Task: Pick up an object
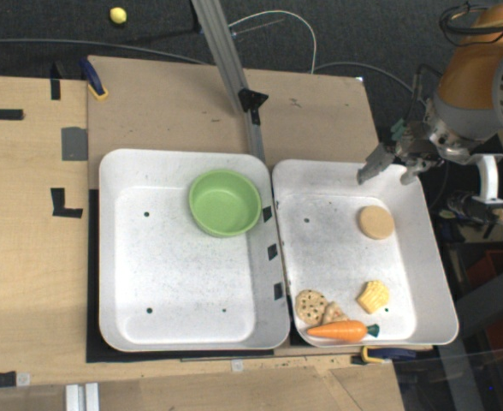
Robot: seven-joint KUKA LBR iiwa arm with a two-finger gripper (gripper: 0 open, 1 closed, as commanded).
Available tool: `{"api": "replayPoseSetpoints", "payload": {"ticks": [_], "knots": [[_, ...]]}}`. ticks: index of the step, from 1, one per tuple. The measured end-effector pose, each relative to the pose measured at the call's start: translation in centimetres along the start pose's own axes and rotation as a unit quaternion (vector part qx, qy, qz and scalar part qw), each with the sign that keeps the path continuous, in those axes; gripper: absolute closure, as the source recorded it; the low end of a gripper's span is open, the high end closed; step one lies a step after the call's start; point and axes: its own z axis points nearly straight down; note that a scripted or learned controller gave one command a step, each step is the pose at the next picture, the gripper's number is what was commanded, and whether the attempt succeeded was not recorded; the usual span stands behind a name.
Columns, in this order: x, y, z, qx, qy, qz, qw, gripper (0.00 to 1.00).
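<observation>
No brand, label or readable writing shows on any object or surface. The arm (472, 75) enters at the upper right of the frame, its upper part cut off by the frame edge, and its gripper (393, 168) hangs over the upper right corner of the right bin (337, 187); the two grey fingers (373, 166) stand spread apart with nothing between them. Below the gripper, in the right half of that bin, lies a round tan disc (376, 222), apart from the fingers. Along the bin's lower edge lie a speckled cookie (310, 304), a yellow wedge (372, 296) and an orange carrot (342, 331) with a green tip; a small tan piece (333, 313) just above the carrot is too small to identify. The left bin (132, 255) holds a green bowl (225, 202) in its upper right part. A grey pole (221, 41) runs from the top of the frame down to the gap between the bins. A small yellow ball (118, 14) sits on the dark floor at upper left.
</observation>
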Motion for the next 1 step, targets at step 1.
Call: {"api": "replayPoseSetpoints", "payload": {"ticks": [1], "knots": [[0.00, 0.00, 0.00, 0.000, 0.000, 0.000, 1.0000, 0.00]]}}
